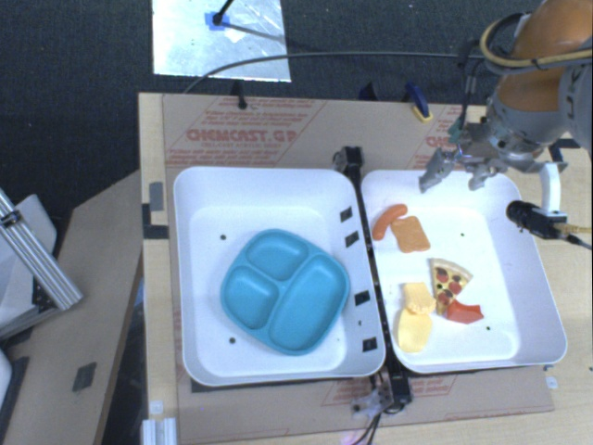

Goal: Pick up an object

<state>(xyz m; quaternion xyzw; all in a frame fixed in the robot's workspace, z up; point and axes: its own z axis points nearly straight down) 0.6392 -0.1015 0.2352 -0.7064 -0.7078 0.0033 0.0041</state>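
Note:
My gripper hangs over the far edge of the right bin, open with nothing between its fingers. Below it in that bin lie an orange sausage and a tan bread slice. Nearer the front are a pizza slice, a red pepper piece, a yellow cheese block and a pale yellow piece. All of them lie apart from the gripper.
The left bin holds a blue divided plate. A black clip divider runs between the two bins. A silver sheet lies beyond the bench at the back.

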